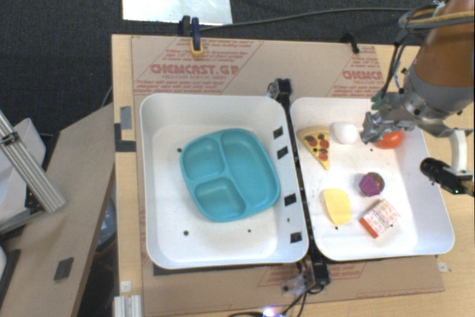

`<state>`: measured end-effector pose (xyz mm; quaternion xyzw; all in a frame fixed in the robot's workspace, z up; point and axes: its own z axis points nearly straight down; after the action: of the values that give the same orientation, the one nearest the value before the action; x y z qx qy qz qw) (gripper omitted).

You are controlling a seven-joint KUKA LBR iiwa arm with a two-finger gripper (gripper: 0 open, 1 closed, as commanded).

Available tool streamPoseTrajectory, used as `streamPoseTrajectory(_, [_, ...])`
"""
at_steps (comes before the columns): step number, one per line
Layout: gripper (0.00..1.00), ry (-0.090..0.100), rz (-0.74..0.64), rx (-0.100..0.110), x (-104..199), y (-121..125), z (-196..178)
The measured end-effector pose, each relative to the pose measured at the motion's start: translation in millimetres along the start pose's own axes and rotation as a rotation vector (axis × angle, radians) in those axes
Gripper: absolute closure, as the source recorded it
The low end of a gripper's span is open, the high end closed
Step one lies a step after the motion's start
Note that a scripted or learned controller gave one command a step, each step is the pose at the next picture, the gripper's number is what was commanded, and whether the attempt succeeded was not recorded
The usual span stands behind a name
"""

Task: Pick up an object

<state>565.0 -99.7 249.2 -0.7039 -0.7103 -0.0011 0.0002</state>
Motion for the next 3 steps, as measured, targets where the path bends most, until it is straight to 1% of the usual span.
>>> streamPoseTrajectory(1, [1.0, 0.001, 0.0, 0.002, 56, -11, 15])
streamPoseTrajectory(2, [1.0, 0.001, -0.001, 0.0, 111, -17, 9])
streamPoseTrajectory(3, [1.0, 0.0, 0.0, 0.002, 154, -27, 11])
